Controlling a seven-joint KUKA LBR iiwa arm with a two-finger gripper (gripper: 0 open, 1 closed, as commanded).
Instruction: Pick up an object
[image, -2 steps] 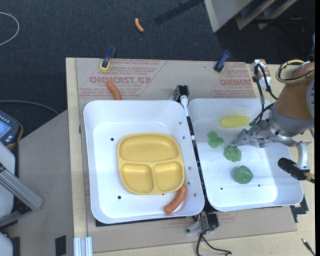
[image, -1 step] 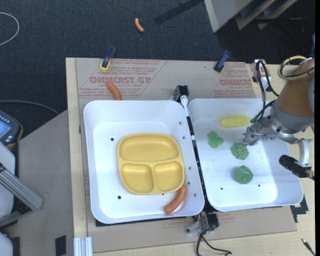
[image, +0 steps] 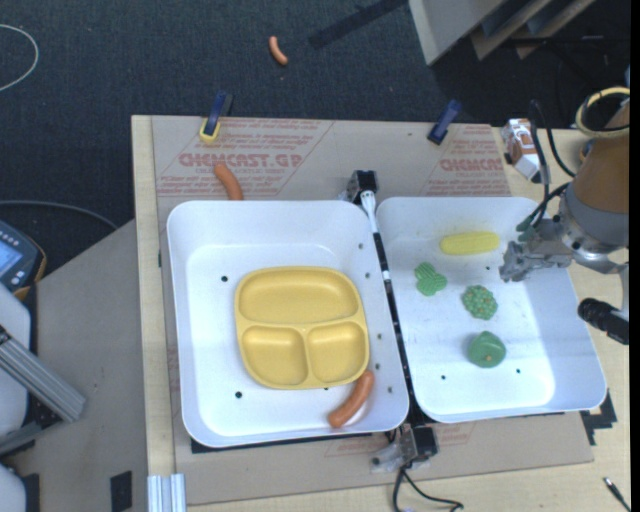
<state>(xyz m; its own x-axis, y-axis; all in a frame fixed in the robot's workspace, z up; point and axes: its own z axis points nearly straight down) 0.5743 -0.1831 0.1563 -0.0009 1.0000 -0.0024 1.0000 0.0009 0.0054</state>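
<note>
Gripper (image: 520, 262) poised over right bin (image: 570, 390) at 3 o'clock, jaw state not discernible, yellow corn (image: 469, 243) just beside at 10 o'clock.

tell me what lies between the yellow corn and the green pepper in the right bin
In the camera view, a green bumpy piece lies between the corn and the pepper.

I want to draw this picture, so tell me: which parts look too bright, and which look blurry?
In the camera view, the two white bins glare brightest, washing out their floors; the dark carpet stays dim; the arm's gripper looks soft and smeared; the yellow tray and the sausage look reasonably sharp.
</note>
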